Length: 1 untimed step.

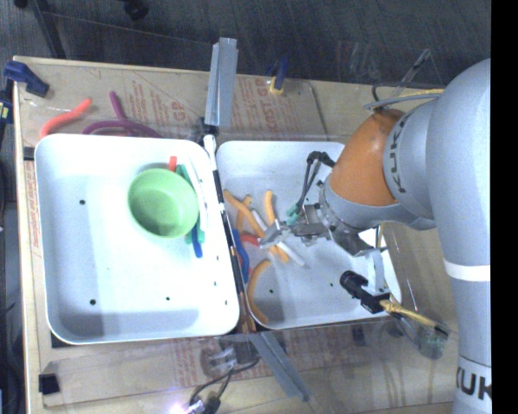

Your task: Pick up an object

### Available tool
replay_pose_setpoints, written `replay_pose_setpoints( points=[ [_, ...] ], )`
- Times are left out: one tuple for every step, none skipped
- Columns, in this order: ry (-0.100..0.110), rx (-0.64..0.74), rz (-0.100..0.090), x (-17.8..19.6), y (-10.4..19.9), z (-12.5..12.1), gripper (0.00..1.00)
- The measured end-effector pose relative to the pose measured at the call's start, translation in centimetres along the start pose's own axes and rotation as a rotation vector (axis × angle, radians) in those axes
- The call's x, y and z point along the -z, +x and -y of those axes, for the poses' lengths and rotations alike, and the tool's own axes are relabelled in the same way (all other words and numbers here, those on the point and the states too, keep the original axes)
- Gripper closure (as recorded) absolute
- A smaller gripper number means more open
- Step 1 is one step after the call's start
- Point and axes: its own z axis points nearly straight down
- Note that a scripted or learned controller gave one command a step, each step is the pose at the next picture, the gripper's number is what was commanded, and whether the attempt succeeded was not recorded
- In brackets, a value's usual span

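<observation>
The arm (462, 171) was smooth grey, with a white ring and part of dark KUKA lettering. Behind the fingers sat an orange band (369, 164), thin black cables and metal fittings.

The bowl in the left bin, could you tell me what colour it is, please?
Light green; the bowl shows plainly in the camera view.

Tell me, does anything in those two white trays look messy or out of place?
Mostly tidy. The green bowl in the left bin sits on top of a few coloured sticks, so it may be slightly tipped. In the right bin, orange pieces lie jumbled under the gripper. Nothing looks spilled or broken.
</observation>
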Motion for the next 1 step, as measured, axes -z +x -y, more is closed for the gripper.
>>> replay_pose_setpoints(
  points=[
    [-0.005, 0.031, 0.004, -1.89, 2.25, -3.90, 0.00]
  ],
)
